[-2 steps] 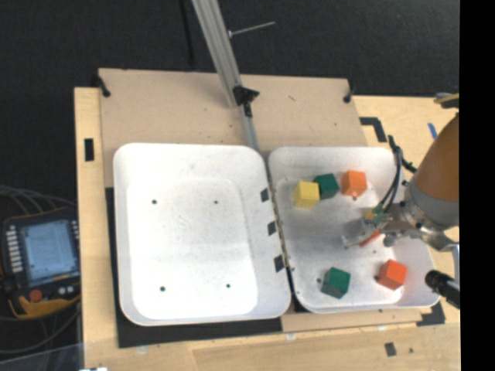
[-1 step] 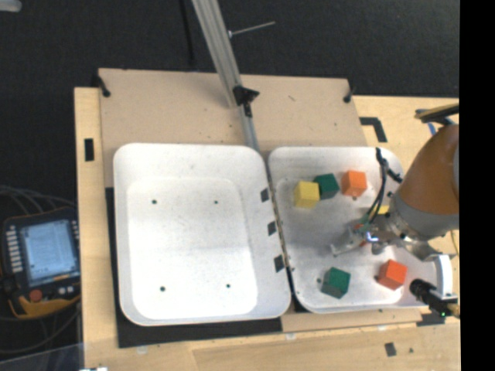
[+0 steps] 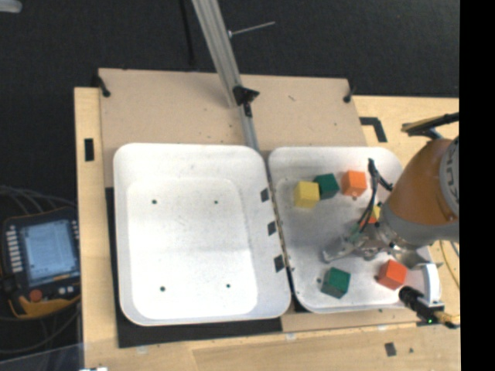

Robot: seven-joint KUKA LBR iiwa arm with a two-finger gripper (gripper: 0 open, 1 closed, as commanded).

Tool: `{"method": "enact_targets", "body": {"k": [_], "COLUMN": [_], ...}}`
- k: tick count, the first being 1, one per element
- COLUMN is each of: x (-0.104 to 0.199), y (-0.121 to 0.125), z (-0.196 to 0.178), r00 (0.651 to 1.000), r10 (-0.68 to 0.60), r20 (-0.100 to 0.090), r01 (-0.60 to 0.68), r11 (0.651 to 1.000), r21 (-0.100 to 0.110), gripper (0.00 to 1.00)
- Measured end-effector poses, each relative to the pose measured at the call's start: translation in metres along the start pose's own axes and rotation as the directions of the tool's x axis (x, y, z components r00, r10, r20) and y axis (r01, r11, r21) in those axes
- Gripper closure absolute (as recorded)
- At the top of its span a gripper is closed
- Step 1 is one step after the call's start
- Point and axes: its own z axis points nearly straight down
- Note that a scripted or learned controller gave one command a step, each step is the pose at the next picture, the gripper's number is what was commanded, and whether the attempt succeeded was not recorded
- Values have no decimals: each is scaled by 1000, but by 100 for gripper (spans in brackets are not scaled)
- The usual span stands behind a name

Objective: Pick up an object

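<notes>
Step in hand, as judged: approach for a grasp, nothing lifted yet. The arm [image 3: 421, 192] reaches over the right bin [image 3: 309, 296], and the gripper [image 3: 352, 246] sits low above the bin floor, just above the lower green cube [image 3: 336, 282], which lies near the bin's front edge. Finger state: cannot tell, since the metal parts blur together against the white floor; no cube is visible between them. Count in the right bin: 5 cubes, namely 2 green, 2 orange, 1 yellow. The yellow cube [image 3: 306, 194] and the upper green cube [image 3: 326, 185] touch or nearly touch toward the bin's back, with 1 orange cube [image 3: 355, 182] just beside them; the other orange cube [image 3: 392, 273] lies near the bin's front right corner, close to the arm. Bins: 2; the left bin [image 3: 193, 234] sits against the right bin on the table [image 3: 232, 107]. The nearest candidate appears to be the lower green cube. The next move likely calls for centring the gripper over 1 cube, descending to the floor, closing, then lifting.
</notes>
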Motion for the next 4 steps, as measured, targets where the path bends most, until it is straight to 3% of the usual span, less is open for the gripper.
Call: {"method": "enact_targets", "body": {"k": [1,4], "x": [-1,-9], "y": [2,14], "z": [-12,-147], "r00": [1000,1000], "r10": [6,-6], "r20": [0,-1], "r01": [-6,6], "r11": [1000,1000], "r21": [-6,-3], "gripper": [100,100]}}
